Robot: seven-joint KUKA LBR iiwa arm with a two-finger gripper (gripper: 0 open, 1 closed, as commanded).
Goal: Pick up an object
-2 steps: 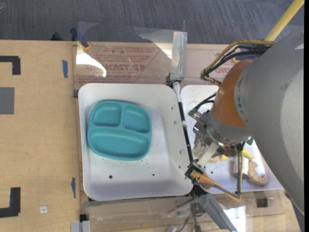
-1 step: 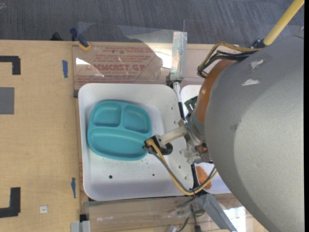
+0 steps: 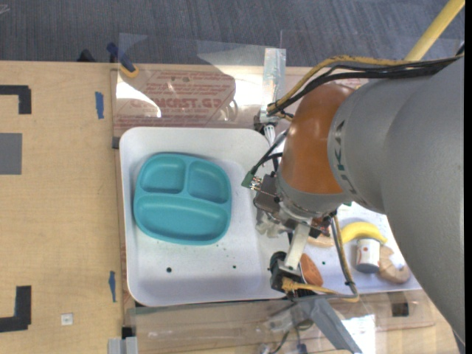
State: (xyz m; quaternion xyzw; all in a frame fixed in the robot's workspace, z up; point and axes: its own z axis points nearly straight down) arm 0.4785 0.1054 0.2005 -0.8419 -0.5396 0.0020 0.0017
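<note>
The grey arm with its orange band reaches in from the right and covers most of the right bin. My gripper points down at that bin's left edge, close to the wall between the two bins. Just right of it lie a yellow banana, a small white cylinder with a red mark, a beige lump and an orange-brown rounded piece. Nothing shows in the gripper.
The left bin holds a teal divided plate in its upper half, with a few dark specks on the floor below it. A clear plastic sheet lies behind the bins.
</note>
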